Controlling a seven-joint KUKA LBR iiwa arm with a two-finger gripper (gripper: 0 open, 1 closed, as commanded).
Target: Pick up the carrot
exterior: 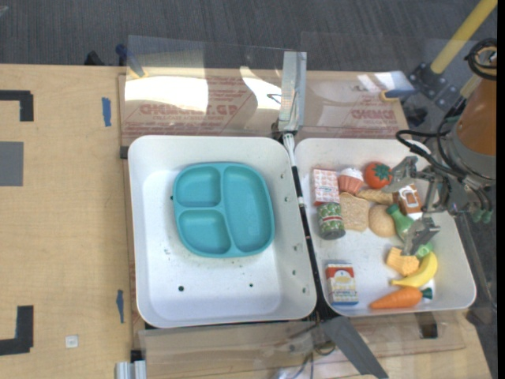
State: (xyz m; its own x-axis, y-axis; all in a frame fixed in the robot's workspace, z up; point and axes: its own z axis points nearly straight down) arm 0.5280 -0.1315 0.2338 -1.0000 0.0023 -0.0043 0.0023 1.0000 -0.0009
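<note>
Camera view has the jaws spread wide above the toy food in the right bin, gripping nothing. Carrot lies at that bin's near edge, just below the banana.

The divided plate lies in the left bin. In the right bin, the carrot lies nearest the front, apparently touching the banana behind it.

In the right bin, the carrot lies at the near edge beside a banana. The gripper hovers farther back over the toy food. A teal divided plate sits in the left bin
</note>
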